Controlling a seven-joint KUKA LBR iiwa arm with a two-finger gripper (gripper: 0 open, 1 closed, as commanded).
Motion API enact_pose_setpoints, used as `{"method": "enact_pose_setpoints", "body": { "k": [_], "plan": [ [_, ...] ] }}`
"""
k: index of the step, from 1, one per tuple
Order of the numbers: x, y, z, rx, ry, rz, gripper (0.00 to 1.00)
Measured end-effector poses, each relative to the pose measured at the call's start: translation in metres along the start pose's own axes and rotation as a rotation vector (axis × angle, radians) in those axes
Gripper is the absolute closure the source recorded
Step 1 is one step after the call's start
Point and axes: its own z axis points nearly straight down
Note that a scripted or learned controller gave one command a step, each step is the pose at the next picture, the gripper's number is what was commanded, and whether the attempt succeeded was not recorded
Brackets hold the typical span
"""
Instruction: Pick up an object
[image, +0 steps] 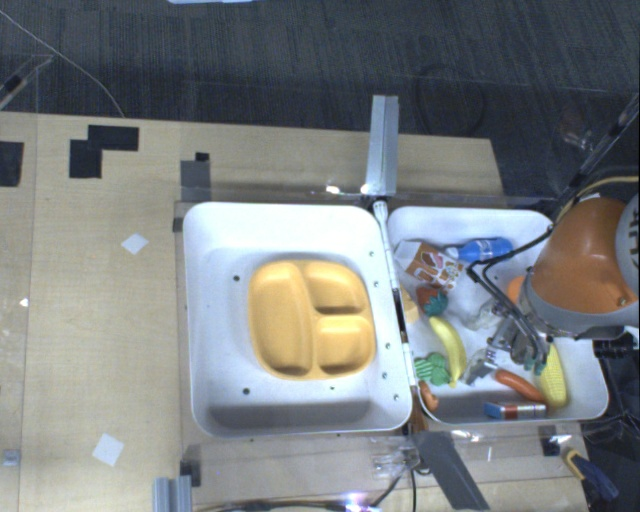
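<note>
Banana (449, 347): lies in right bin (585, 400), between green toy (433, 368) and claw (490, 362), just left of the fingertips.
Claw: low in that bin, beside orange carrot-like piece (520, 383); fingers blurred against clutter, so apart or together I cannot tell.
Clutter: corn cob (552, 378), blue bottle (484, 249), small carton (433, 266).
Left bin (215, 290): holds yellow divided tray (310, 317).
Advice: centre over one item, straddle its narrow width, descend straight, close before lifting.

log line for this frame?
phase: reach | gripper: low in right bin, by banana and corn | grasp: unconfirmed | left bin: yellow tray
</note>
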Motion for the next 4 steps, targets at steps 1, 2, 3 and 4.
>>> {"method": "enact_pose_setpoints", "body": {
  "k": [1,2,3,4],
  "plan": [
    [0.003,0.006,-0.016,0.004,0.012,-0.067,0.00],
    [0.003,0.006,-0.016,0.004,0.013,-0.067,0.00],
    [-0.024,-0.057,0.001,0.004,0.003,0.023,0.00],
    [-0.071,-0.049,0.003,0.004,0.004,0.082,0.00]
  ]
}}
